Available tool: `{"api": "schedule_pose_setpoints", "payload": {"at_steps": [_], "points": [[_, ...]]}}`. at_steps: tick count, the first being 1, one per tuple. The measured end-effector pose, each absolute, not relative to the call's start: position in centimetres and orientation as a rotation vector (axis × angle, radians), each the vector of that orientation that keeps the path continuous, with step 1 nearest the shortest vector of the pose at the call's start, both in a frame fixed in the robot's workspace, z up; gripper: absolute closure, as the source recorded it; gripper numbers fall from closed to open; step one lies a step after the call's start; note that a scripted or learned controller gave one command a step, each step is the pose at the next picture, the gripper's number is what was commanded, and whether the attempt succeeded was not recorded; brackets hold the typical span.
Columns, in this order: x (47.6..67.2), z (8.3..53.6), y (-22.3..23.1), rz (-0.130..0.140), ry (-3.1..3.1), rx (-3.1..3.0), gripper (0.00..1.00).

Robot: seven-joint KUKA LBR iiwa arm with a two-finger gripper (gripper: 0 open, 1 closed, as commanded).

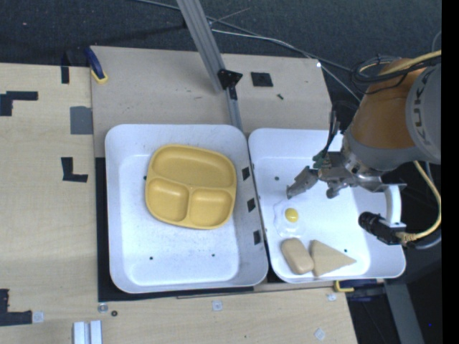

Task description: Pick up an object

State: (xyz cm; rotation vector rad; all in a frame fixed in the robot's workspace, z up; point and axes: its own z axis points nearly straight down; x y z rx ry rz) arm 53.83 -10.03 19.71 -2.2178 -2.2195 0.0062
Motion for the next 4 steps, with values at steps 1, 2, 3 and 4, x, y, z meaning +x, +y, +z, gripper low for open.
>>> {"api": "schedule_pose_setpoints", "payload": {"at_steps": [1, 2, 3, 4], "points": [[53.2, 15.2, -9.7, 0.007, -2.218, -2.217, 0.0], [53.6, 10.1, -10.5, 0.007, -2.218, -2.218, 0.0], [53.6, 11.3, -10.4, 0.005, -2.22, -2.217, 1.0], [53.8, 17.6, -10.5, -0.003, -2.225, -2.222, 1.0]]}}
